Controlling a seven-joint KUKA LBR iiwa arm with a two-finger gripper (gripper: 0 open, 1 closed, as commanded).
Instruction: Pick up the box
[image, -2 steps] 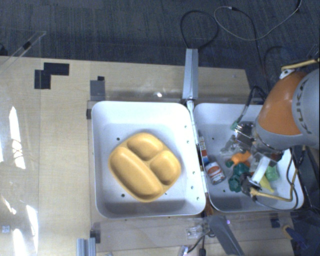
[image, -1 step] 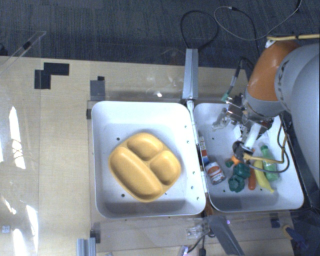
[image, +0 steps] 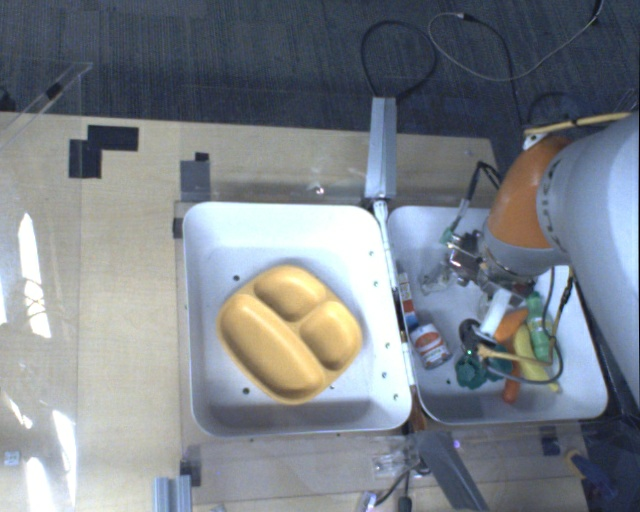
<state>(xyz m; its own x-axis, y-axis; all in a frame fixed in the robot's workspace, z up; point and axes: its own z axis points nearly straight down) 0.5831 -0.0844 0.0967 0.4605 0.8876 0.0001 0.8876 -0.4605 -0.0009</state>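
Note:
The arm's orange band (image: 520, 205) hangs over the back of the right bin (image: 430, 225). Beneath it, my gripper (image: 462, 265) reaches down into the bin above its cluttered front half. A thin object with red, white and blue print (image: 404, 298) stands on edge against the bin's left wall and may be the box; it is too small to be sure. It lies about a hand's width left of the gripper and apart from it. I see nothing held by the gripper.
A small red and white can (image: 431, 345) lies next to a pile with an orange carrot (image: 511, 325), a yellow banana (image: 530, 362), green pieces (image: 540, 335) and a white bottle (image: 494, 312). The left bin (image: 200, 300) holds a large yellow bread-like loaf (image: 288, 330).

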